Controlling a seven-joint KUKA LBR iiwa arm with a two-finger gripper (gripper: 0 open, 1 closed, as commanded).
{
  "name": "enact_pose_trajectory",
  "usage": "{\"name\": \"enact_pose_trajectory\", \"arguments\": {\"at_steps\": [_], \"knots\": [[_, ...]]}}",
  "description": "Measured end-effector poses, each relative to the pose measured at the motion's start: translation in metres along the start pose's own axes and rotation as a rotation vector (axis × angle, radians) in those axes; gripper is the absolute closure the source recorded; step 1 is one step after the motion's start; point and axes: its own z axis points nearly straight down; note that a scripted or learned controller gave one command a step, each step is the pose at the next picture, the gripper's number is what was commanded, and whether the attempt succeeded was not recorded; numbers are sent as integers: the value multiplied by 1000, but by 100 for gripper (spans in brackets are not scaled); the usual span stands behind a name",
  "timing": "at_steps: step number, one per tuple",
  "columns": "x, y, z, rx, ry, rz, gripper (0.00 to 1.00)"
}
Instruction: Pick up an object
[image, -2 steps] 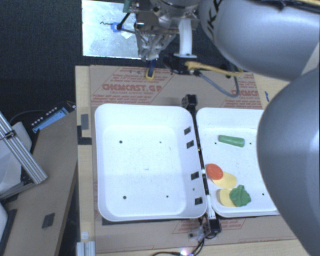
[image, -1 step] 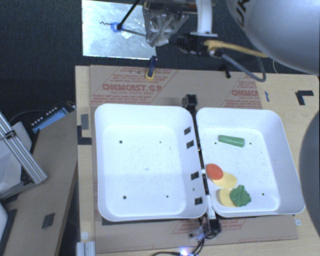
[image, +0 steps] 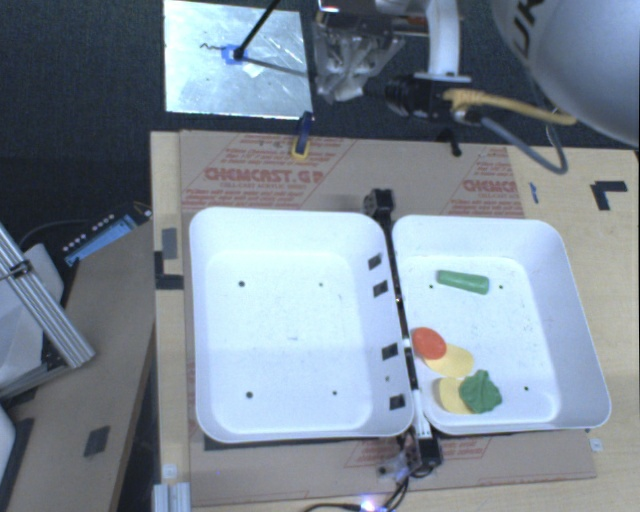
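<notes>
gripper (image: 340, 70): raised beyond far edge, jaw state cannot tell | right bin (image: 560, 300): green bar (image: 462, 282), four pieces near-left, all unblocked for picking

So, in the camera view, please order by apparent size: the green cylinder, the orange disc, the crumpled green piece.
1. Green cylinder, the longest.
2. Crumpled green piece and orange disc look about alike; I would not rank them.

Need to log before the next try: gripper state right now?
Gripper: raised above the bench's far edge, away from both bins; open or closed cannot be told, and nothing visible in it.
</notes>
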Motion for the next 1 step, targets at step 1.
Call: {"name": "enact_pose_trajectory", "arguments": {"at_steps": [1], "knots": [[-23, -15, 1, 1, 0, 0, 100]]}}
